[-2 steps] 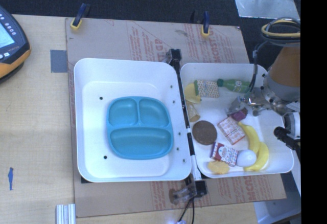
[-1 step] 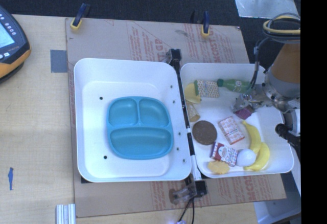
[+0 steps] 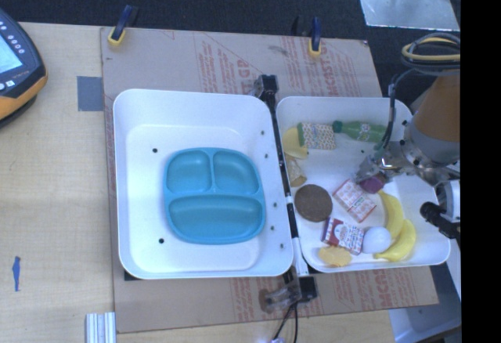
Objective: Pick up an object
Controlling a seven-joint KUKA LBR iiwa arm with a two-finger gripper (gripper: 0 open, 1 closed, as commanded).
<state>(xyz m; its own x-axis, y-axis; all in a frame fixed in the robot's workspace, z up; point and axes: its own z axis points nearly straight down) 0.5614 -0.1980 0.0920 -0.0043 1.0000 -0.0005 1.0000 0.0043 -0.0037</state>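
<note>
The right white bin (image 3: 337,103) holds several small items. My gripper (image 3: 377,171) is low over its right half, just above a small purple object (image 3: 370,184) and touching or nearly touching it. Beside that lies a red and white packet (image 3: 355,201), with a yellow banana (image 3: 398,225) and a white egg (image 3: 376,239) toward the front. A brown disc (image 3: 313,202) sits near the bin's left wall. A green bottle (image 3: 362,130) lies along the back. The arm's orange band (image 3: 438,110) rises at the right.
The left bin (image 3: 133,177) holds a blue divided plate (image 3: 213,194). A second red packet (image 3: 343,235) and a yellow piece (image 3: 335,257) lie at the right bin's front. A yellow item (image 3: 293,142) lies at its back left. A handheld console (image 3: 16,67) rests far left.
</note>
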